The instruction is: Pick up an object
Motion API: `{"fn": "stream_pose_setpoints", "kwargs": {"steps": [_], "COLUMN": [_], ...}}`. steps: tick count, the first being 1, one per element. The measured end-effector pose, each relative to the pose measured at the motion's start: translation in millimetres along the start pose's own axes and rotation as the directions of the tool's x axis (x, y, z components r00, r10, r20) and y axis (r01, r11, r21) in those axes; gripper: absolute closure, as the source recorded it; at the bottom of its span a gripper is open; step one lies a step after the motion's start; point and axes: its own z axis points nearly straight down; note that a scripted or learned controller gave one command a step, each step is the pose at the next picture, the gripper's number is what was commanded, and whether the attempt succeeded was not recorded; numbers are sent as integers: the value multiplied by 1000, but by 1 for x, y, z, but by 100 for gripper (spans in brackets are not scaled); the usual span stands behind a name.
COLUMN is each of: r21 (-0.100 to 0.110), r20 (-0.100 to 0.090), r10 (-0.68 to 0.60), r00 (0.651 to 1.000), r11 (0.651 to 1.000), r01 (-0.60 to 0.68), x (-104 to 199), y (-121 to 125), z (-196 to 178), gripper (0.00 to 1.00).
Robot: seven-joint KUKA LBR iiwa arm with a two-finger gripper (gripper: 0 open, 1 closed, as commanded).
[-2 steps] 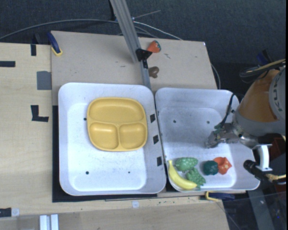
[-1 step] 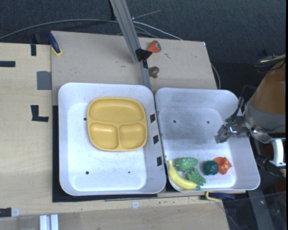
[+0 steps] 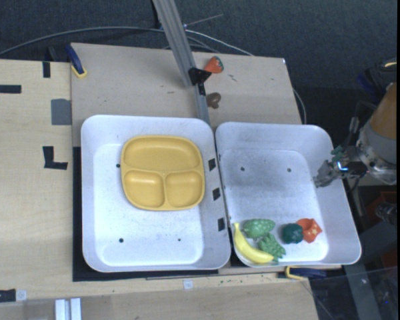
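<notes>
The gripper [image 3: 328, 172] is seen at the right rim of the right bin [image 3: 267, 179], mid-right of the frame, but it's too small and dark for its state to be told. Most of the arm [image 3: 387, 135] is cut off by the frame edge. The toys are bunched in the bin's lower corner: a banana [image 3: 248, 251], two green pieces [image 3: 263, 235] hard to identify, a dark teal blob [image 3: 292, 233] and a red piece [image 3: 311, 229]. A yellow divided plate [image 3: 163, 172] is sat in the left bin [image 3: 100, 199].

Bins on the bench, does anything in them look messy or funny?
Nothing looks spilled or broken. The yellow plate lies flat in the left bin, and the toy foods, banana included, huddle in the right bin's near corner.
</notes>
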Motion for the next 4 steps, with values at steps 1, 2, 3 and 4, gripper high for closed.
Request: {"fn": "stream_pose_setpoints", "kwargs": {"steps": [1,2,3,4], "r21": [0,6,6,7], "r20": [0,-4,-4,-4], "r10": [-1,-4,-6,-7], "r00": [1000,1000,1000,1000], "r11": [1000,1000,1000,1000], "r01": [1,4,6,7], "x": [0,52,101,161], "y": [2,14,20,37], "z": [-53,-37,-41,-35], "gripper": [100,100,100,100]}}
